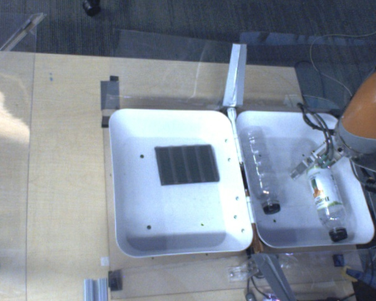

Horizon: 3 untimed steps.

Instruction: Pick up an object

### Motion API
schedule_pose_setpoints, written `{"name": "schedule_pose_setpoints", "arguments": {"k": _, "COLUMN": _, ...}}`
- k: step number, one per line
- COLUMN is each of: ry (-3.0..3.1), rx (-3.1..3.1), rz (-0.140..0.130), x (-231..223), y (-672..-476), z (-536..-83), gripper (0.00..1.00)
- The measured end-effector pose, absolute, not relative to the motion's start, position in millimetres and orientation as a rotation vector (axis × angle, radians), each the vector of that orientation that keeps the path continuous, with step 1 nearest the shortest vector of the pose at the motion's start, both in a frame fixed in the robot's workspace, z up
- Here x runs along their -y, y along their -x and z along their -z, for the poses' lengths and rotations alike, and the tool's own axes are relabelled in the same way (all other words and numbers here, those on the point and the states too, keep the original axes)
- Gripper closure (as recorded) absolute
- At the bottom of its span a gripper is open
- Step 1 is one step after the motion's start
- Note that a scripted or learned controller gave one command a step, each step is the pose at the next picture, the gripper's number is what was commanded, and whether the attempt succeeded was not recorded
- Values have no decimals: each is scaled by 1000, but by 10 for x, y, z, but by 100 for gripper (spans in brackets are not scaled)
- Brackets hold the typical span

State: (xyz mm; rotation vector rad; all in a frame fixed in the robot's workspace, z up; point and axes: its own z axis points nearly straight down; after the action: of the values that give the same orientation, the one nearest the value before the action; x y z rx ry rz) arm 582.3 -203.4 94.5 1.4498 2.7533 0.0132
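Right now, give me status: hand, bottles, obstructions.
Hand low in right bin, grip state unclear. Labelled bottle lying just below it, not held. Second clear bottle along bin's left wall. Dark grille in left bin.

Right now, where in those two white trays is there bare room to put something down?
The left bin has bare floor all around the dark ribbed pad at its middle. The right bin is crowded: two clear bottles lie there, with the gripper over one; the strip between them is free.

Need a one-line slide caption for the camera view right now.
Gripper above the labelled bottle in the right bin; dark ridged pad in the left bin.
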Motion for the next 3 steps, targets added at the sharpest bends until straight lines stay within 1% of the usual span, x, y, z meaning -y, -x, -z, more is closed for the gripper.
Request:
{"name": "schedule_pose_setpoints", "arguments": {"k": 1, "ry": -1232, "rx": -2881, "rz": -4, "x": 1541, "y": -5854, "z": -1052, "gripper": 0}}
{"name": "schedule_pose_setpoints", "arguments": {"k": 2, "ry": -1315, "rx": -2819, "rz": -19, "x": 1613, "y": -5615, "z": -1207, "gripper": 0}}
{"name": "schedule_pose_setpoints", "arguments": {"k": 3, "ry": -1577, "rx": -2704, "rz": -6, "x": 1710, "y": -6312, "z": -881, "gripper": 0}}
